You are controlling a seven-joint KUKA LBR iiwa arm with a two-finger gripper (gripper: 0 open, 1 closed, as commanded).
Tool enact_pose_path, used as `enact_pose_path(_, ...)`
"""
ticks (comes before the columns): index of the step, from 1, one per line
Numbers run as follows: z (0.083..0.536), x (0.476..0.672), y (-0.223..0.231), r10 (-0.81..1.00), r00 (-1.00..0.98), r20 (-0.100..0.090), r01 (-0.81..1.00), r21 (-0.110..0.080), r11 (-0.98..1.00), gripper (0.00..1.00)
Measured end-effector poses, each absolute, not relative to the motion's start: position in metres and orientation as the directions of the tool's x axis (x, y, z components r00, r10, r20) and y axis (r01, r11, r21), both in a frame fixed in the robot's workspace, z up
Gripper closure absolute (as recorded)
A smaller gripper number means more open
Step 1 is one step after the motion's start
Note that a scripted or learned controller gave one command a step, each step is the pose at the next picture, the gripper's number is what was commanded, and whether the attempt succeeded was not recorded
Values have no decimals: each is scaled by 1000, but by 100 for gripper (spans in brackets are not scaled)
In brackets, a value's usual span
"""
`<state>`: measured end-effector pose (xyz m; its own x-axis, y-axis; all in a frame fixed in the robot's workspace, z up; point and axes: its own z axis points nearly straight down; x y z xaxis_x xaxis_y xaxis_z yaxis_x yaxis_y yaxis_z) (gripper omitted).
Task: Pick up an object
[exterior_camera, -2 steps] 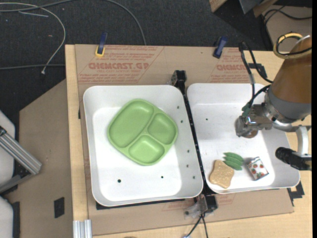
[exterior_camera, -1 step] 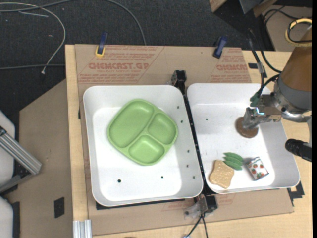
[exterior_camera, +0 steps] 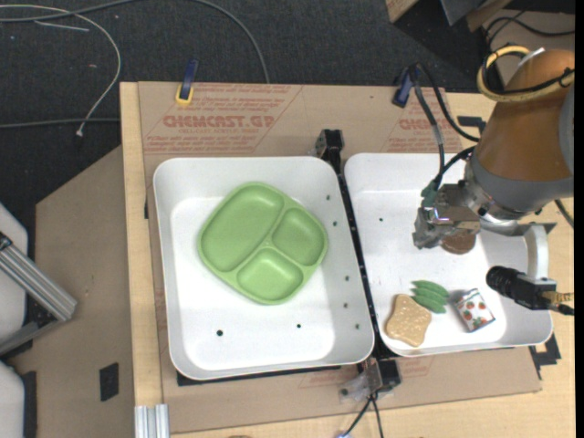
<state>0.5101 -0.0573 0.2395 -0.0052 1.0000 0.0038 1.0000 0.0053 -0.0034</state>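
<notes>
Fingers (exterior_camera: pixel 436 234) low inside the right bin (exterior_camera: pixel 388 199), state impossible to tell, with a brown round object (exterior_camera: pixel 459 241) just beside them.

Nearest, along the right bin's front edge: a tan toast-shaped piece (exterior_camera: pixel 408 320), a green leafy piece (exterior_camera: pixel 431 294) touching its upper corner, and a small white packet with red dots (exterior_camera: pixel 474 309) just right of the leaf. Farther back, grey wrist and orange band (exterior_camera: pixel 525 144) reaching in from the right above the brown object. In the left bin (exterior_camera: pixel 182 199), a green divided plate (exterior_camera: pixel 263 242) lying tilted near the middle. Beyond both bins, brown cardboard (exterior_camera: pixel 228 117) covering the desk, blue clamps (exterior_camera: pixel 188 80) at its far edge.
</notes>
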Motion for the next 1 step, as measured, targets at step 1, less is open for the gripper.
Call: enact_pose_path(1, 229, 516, -7, 1000, -5, 3, 1000, -4, 5, 100)
